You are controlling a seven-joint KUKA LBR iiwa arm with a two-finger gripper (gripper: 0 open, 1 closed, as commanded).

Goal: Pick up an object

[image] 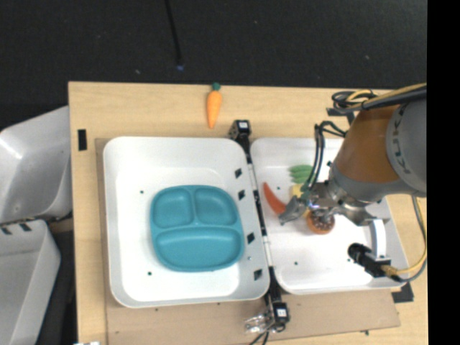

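My gripper (296,210) hangs low in the right bin (316,275), near its middle, below the orange wrist band. A red pepper-shaped piece (273,198) lies just left of the gripper. A green leafy piece (302,172) sits a little behind it, with a small yellow bit (295,190) beside it. A round brown-orange object (320,223) rests just right of the gripper, partly hidden by the wrist. I see nothing clearly between the fingers.
The left bin (122,264) holds a blue divided plate (196,227). A toy carrot (213,106) lies on the bench behind the bins. Black clips mark the seam between the bins. Cables trail along the arm at the right.
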